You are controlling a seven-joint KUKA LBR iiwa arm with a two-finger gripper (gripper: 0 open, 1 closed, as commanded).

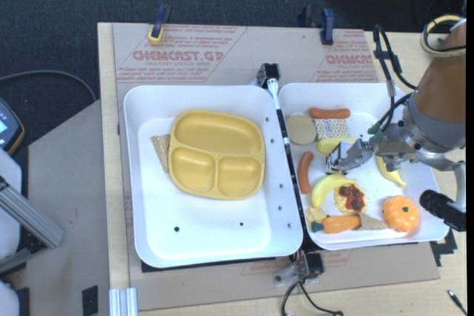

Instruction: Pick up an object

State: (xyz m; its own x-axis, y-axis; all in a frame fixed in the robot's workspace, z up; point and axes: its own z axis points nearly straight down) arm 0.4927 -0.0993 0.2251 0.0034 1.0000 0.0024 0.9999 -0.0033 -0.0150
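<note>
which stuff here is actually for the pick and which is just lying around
For the pick: pincer; banana; pizza slice; carrot; pumpkin; two sausages.

Lying about: yellow divided plate; blue clamp; yellow clamp.

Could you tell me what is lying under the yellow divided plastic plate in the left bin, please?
A tan, flat, triangular piece pokes out from under the left edge of the yellow divided plastic plate, resting on the left white bin's floor. How far it continues underneath is covered by the plate.
</note>
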